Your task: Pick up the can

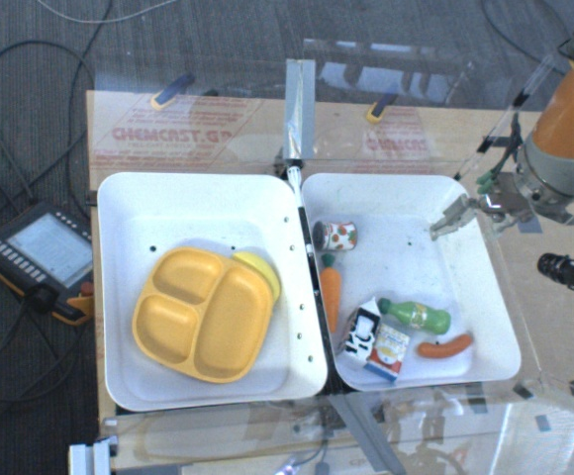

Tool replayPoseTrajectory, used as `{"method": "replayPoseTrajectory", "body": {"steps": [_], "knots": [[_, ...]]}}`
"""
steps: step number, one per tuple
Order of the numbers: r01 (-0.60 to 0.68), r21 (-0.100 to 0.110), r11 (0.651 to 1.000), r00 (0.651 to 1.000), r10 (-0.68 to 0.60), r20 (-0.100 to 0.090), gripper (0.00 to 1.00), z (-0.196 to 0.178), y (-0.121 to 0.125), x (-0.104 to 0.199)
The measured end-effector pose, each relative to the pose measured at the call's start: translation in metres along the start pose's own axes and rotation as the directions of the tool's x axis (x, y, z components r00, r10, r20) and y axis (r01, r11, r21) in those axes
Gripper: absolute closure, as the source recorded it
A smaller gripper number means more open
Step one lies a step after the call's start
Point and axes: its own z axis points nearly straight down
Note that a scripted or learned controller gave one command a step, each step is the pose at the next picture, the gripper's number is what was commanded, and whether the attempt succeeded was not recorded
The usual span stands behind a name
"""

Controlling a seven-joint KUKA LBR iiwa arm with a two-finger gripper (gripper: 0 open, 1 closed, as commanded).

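Camera view: the gripper (453,218) hangs over the right bin's (485,295) far right edge, well apart from the can (334,236); I cannot tell its state.

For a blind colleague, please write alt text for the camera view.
The gripper hovers over the right bin's upper right part, apart from the small can lying at its left wall. Near the can lie a carrot, carton, green bottle and sausage; the left bin holds a yellow tray.

Bright, even overhead light, glare on the white bins (119,206) — soft shadows, slightly blurred detail
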Motion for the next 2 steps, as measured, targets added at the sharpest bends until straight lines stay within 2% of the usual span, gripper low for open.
{"method": "replayPoseTrajectory", "body": {"steps": [1, 2], "knots": [[-0.179, 0.001, 0.984, 0.984, 0.179, 0.001, 0.0, 0.088, 0.059, 0.041], [-0.435, 0.009, 0.9, 0.9, 0.435, 0.01, 0.0, 0.138, 0.094, 0.085]]}}
